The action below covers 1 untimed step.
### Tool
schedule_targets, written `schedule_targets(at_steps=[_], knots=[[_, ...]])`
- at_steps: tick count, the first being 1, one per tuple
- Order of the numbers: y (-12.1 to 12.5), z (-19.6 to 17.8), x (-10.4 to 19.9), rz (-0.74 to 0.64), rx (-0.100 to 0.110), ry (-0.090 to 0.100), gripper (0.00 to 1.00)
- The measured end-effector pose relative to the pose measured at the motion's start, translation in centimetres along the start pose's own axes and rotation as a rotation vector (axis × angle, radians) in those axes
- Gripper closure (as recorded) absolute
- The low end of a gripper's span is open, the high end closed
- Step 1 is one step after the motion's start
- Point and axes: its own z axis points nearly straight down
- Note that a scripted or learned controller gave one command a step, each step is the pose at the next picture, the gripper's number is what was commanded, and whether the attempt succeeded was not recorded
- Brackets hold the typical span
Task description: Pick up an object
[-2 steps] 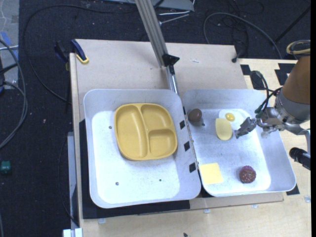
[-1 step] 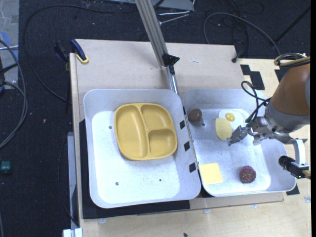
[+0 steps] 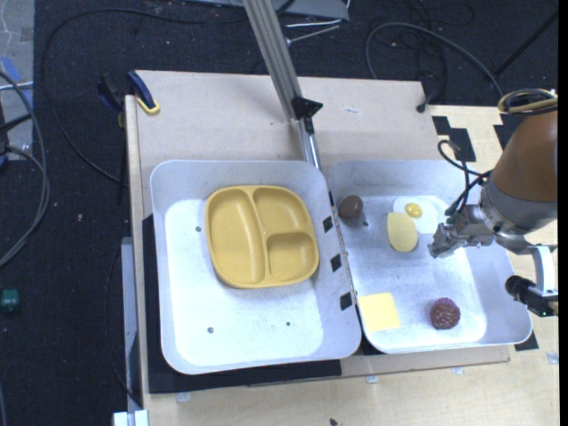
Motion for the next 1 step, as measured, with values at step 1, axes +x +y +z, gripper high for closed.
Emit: schedule_targets(at_steps=[1], knots=[[0.17, -6.19, 0.60, -0.004, -0.006, -0.001, 1.00]])
